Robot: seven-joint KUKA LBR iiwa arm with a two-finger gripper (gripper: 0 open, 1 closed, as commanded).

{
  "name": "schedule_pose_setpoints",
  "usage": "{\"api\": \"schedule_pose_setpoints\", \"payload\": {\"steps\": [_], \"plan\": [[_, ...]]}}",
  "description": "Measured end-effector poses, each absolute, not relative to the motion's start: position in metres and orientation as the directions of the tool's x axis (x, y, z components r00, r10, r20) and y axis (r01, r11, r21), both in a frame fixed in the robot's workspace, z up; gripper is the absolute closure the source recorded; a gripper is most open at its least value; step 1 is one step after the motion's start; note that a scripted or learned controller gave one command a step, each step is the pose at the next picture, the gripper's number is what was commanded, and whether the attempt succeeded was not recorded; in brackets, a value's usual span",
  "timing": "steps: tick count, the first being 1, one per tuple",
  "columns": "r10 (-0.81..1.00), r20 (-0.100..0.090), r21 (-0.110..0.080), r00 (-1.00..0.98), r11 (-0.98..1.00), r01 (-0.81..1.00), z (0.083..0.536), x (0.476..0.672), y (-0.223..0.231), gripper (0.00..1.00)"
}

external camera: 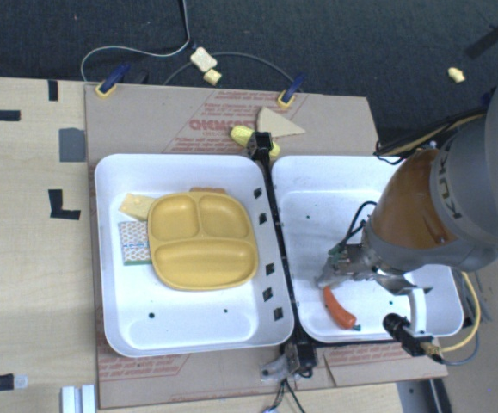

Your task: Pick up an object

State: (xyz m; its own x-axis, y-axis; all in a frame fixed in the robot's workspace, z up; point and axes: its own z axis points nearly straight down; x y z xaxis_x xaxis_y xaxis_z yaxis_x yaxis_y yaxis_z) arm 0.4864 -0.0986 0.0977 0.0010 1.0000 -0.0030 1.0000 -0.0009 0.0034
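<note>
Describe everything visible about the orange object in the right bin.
The orange object is small, elongated and slightly curved, smooth like plastic, somewhat carrot-shaped. It lies flat on the floor of the right bin, near the front wall, angled diagonally. Its upper end sits just below the gripper; whether they touch is unclear. Nothing else rests against it.

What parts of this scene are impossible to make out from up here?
- Pincer: the arm's bulk covers it, so open or shut is unclear.
- Orange object: its upper end is tucked under the pincer; contact is uncertain.
- Patterned card and tan piece: partly hidden beneath the yellow divided plate.
</note>
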Motion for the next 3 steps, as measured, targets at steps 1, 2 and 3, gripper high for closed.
{"api": "schedule_pose_setpoints", "payload": {"steps": [1, 2, 3], "plan": [[1.0, -0.003, 0.006, 0.001, -0.001, 1.0, 0.192, 0.492, -0.129, 1.0], [1.0, -0.001, -0.001, 0.001, -0.001, 1.0, 0.187, 0.491, -0.127, 0.0], [1.0, -0.005, 0.004, -0.001, 0.001, 1.0, 0.082, 0.5, -0.096, 0.0]]}}
